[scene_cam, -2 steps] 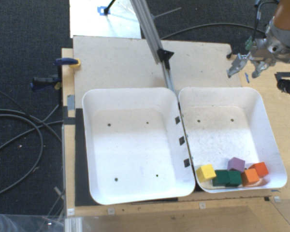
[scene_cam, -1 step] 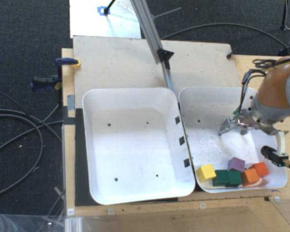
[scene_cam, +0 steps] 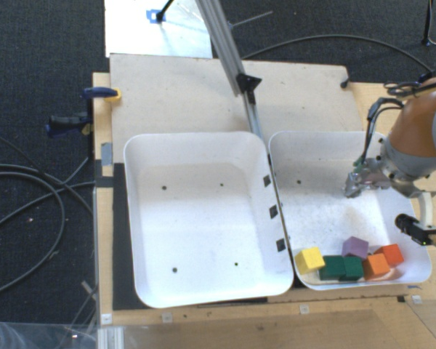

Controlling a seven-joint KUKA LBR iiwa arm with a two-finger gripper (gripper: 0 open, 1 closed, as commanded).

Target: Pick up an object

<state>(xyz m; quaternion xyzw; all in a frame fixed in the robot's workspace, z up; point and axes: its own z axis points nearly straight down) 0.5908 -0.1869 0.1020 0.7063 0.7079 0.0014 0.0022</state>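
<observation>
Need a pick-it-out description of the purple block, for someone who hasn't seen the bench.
Take the right-hand white bin and go to its near corner, where a cluster of small blocks lies. The purple block sits at the far edge of that cluster, just behind the green block. It is the only purple one; its neighbours are yellow, green and orange.

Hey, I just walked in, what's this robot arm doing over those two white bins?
The grey arm with the orange band reaches in from the right, and its gripper hangs over the right bin, above the blocks and not touching them. The blocks sit clustered at that bin's near edge: a yellow block, a green block, a purple block and two orange blocks. Nothing has been picked up yet. The left bin sits alongside.
</observation>
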